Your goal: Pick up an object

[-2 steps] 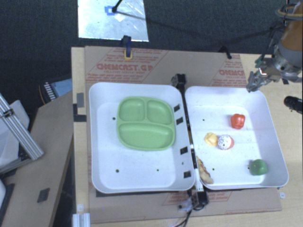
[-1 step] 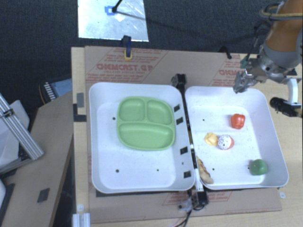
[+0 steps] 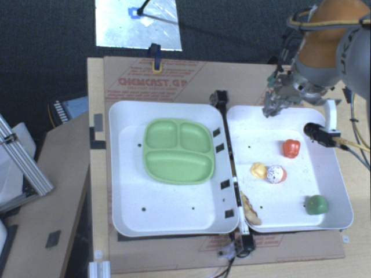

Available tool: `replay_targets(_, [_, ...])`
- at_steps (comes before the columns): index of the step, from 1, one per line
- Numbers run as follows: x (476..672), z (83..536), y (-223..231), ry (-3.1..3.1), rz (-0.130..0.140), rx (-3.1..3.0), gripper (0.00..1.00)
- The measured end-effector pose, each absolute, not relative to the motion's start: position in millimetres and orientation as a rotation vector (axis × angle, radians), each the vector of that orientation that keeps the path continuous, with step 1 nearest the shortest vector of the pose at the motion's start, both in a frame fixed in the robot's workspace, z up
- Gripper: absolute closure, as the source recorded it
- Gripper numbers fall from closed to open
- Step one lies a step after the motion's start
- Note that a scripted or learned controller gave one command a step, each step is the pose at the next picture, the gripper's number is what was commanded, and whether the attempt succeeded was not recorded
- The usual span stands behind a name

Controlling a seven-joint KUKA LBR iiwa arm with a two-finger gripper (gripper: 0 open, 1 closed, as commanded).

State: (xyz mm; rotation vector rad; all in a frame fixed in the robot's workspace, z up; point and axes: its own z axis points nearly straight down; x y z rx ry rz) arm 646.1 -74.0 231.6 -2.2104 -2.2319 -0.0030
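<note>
My gripper (image 3: pixel 271 110) hangs over the far edge of the right bin (image 3: pixel 333 181), well above its floor, with nothing visible in it. In that bin lie a red pepper-like piece (image 3: pixel 291 148), a small yellow piece (image 3: pixel 258 169) touching a white-and-pink ball (image 3: pixel 276 174), a green round piece (image 3: pixel 316 204) near the front right corner, and a tan banana-like piece (image 3: pixel 251 211) against the front left wall. All of these sit nearer the camera than the gripper.
The left bin (image 3: pixel 127 201) holds a green divided plate (image 3: pixel 177 150). A black divider (image 3: pixel 227 149) runs between the bins. A shiny metal sheet (image 3: pixel 138 16) lies beyond the bench's far edge.
</note>
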Motion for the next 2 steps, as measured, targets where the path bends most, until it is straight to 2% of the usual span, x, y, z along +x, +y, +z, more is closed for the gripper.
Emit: replay_targets(2, [635.5, 224.3, 42.7, -2.232, -0.003, -2.209, 1.00])
